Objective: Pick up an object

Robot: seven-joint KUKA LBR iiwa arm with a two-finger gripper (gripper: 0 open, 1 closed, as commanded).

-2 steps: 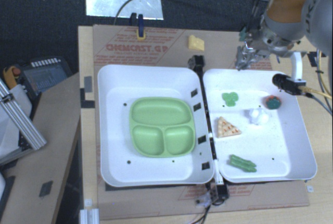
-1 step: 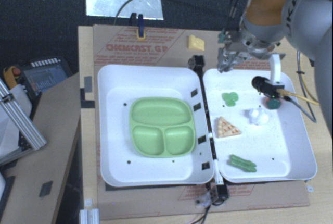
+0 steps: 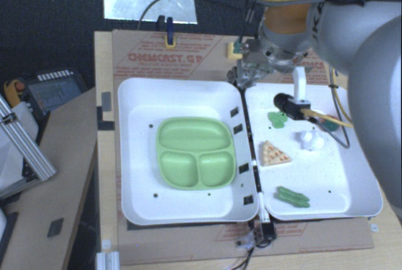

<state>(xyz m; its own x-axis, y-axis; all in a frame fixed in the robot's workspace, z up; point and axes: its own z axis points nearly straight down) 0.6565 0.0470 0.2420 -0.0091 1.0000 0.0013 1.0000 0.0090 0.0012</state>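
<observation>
1. The arm (image 3: 352, 24) is the largest thing before you. It reaches in from the right and bends down over the far edge of the bins.
2. The left bin (image 3: 135, 137) holds one object and the right bin (image 3: 352, 187) holds four small ones, so you have candidates on both sides.
3. The green divided plate (image 3: 193, 152) lies flat in the middle of the left bin.
4. The gripper (image 3: 242, 77) hangs at the far rim, about over the seam where the two bins meet, and is apart from every object. You cannot tell whether it is wide or narrow. Since every object lies in a bin, count the pick as not yet made: choosing, descending, closing and lifting are all left.
5. The toy pizza slice (image 3: 274, 154) lies in the right bin, near the wall shared with the left bin.
6. The green pod-shaped toy (image 3: 293, 196) lies toward the front of the right bin.
7. The white lump (image 3: 311, 140) sits just right of the pizza slice, near the bin's middle.
8. The small green piece (image 3: 276, 118) lies toward the far side of the right bin. It looks the closest object to the gripper, so you may judge it the likeliest target.
</observation>
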